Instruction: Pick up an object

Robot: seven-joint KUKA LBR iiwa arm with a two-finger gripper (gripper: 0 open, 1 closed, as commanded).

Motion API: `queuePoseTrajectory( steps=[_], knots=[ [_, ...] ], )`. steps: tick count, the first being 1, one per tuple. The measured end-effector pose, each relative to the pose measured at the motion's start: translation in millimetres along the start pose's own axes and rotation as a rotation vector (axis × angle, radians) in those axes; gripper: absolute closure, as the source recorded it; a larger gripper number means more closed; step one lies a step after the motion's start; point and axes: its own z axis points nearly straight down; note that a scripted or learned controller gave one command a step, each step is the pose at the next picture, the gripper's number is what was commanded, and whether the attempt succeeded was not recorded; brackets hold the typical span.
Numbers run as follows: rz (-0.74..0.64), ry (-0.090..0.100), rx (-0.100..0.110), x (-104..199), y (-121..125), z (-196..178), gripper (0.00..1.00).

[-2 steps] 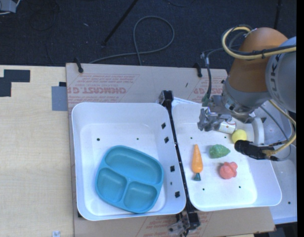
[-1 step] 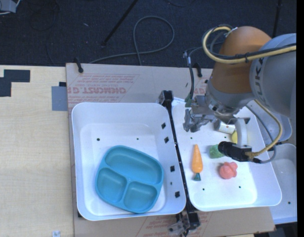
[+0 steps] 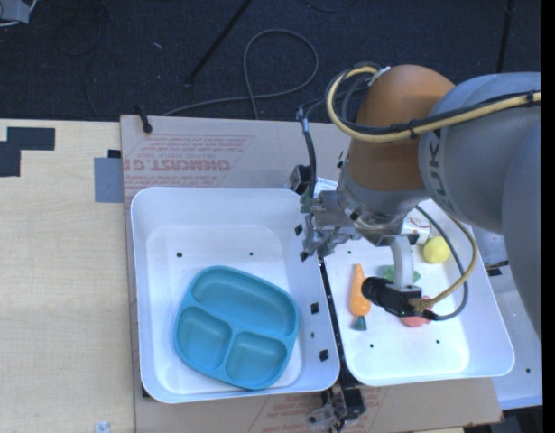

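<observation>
The pincer [image 3: 324, 233] hangs just above-left of the toy carrot [image 3: 358, 294], whose long axis runs up-down. Whether it is open cannot be told.

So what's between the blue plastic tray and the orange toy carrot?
In the camera view, the two white bins' touching rims lie between the blue divided plastic tray and orange toy carrot.

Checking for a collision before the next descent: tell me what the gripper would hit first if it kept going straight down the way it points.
Probably the dividing rim where the two white bins meet, since the gripper hangs over it; the orange carrot lies just right. Depth is unclear.
</observation>
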Motion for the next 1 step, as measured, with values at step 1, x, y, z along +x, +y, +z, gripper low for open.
queuePoseTrajectory(
  steps=[1],
  knots=[
    [0.001,-0.001,0.0,52.3,-8.5,15.0,1.0]
  ],
)
